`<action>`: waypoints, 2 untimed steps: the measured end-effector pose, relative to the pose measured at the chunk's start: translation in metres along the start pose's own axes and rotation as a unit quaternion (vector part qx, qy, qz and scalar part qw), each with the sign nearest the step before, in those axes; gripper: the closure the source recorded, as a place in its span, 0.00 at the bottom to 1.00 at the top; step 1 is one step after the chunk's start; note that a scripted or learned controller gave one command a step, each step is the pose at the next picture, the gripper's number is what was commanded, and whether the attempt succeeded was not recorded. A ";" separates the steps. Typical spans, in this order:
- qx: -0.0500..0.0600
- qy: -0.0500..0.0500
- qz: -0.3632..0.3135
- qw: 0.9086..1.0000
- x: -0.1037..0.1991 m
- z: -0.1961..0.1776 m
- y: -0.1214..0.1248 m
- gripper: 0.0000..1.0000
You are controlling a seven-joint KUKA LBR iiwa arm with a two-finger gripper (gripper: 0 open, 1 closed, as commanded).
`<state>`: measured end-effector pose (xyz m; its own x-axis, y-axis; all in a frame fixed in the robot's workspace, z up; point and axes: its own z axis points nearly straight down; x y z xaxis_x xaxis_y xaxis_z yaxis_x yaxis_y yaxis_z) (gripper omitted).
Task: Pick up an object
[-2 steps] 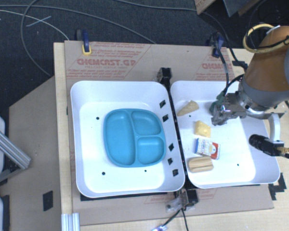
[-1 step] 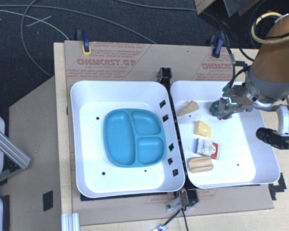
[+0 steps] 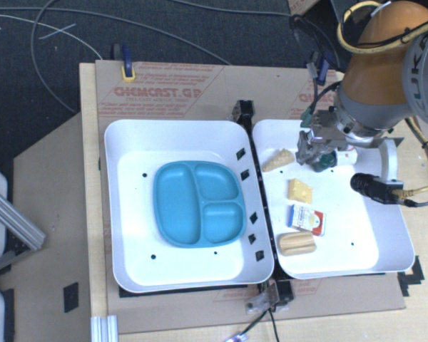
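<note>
— Position?

— My gripper [image 3: 315,155] hangs low over the back of the right bin [image 3: 385,251], near its left wall. Whether it is spread or pressed together, I cannot tell from this angle; my wrist hides it.

— What is in reach?

— Four things, all in the right bin. A pale wedge-shaped piece [image 3: 277,160] lies just beside the gripper, to its left, hard against the divider. Nearer the front, a yellow block [image 3: 299,190], then a small packet with blue and red print [image 3: 305,219], then a tan roll [image 3: 297,244] closest to the front rim. They run in a loose line, near each other but apart.

— Obstructions?

— A black cylinder [image 3: 374,187] on a cable juts over the bin to the right of the line. Black clips [image 3: 248,194] stud the divider.

— Left bin [image 3: 125,212]?

— A blue divided plate [image 3: 199,203], three compartments, lies flat in its middle.
</note>
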<state>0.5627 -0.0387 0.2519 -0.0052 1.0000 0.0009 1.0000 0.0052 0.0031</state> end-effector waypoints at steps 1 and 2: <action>0.001 0.000 0.000 1.000 0.053 0.015 0.018 1.00; 0.000 0.001 0.000 1.000 0.105 0.019 0.050 1.00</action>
